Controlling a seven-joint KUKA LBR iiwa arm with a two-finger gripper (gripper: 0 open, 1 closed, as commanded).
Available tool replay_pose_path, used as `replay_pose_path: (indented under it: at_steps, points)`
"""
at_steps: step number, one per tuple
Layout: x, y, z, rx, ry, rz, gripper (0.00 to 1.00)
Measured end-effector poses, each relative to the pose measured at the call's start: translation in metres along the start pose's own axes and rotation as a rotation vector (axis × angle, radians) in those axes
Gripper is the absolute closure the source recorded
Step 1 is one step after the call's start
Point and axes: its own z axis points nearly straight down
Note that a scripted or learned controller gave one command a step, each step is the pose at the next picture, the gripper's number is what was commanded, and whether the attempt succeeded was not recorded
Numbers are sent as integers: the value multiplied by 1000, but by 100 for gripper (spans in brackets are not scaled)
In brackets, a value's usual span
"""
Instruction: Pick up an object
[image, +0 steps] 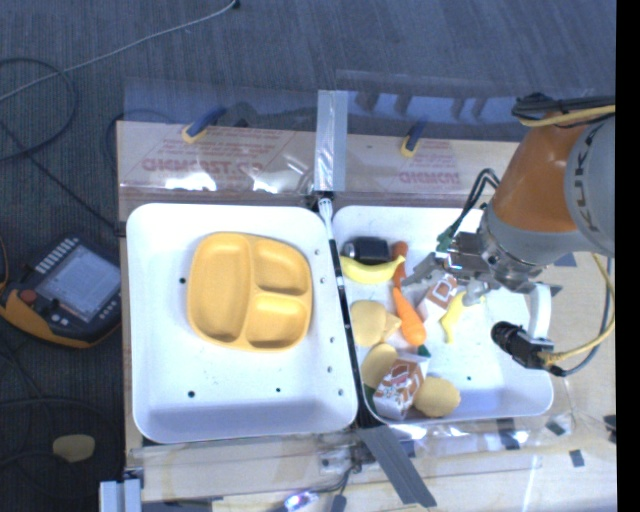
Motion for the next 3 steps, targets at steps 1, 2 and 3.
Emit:
replay_pose_path:
  at_steps: [1,2,3]
  points:
    - [-13,2,106,-13,0,-124,0]
    - [-12,4,94,-18,2,-125,100]
    - [18,7,-18,3,-5,-47,100]
